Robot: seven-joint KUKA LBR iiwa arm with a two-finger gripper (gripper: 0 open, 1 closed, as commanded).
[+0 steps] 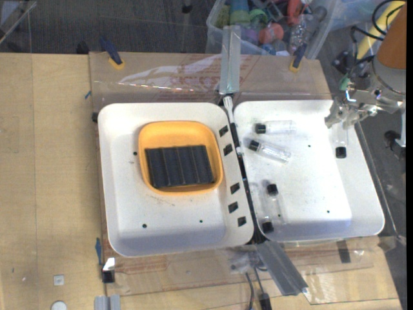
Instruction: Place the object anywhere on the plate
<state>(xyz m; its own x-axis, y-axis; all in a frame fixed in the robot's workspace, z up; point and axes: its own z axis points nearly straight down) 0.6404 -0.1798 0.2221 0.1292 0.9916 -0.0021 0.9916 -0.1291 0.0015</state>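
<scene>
Metal end effector (341, 117) at the right bin's (361, 199) far edge, finger spread unclear, nothing visibly held.

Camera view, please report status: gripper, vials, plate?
Two-finger gripper at right bin's far right edge, nothing seen held. Three clear black-capped vials lie in right bin. Orange square plate in left bin carries dark ribbed block.

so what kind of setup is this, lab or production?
Likely a robotics lab bench: two white bins taped to a wooden table, a gripper at the right bin's edge, and a clear tub of mixed toys behind.
</scene>
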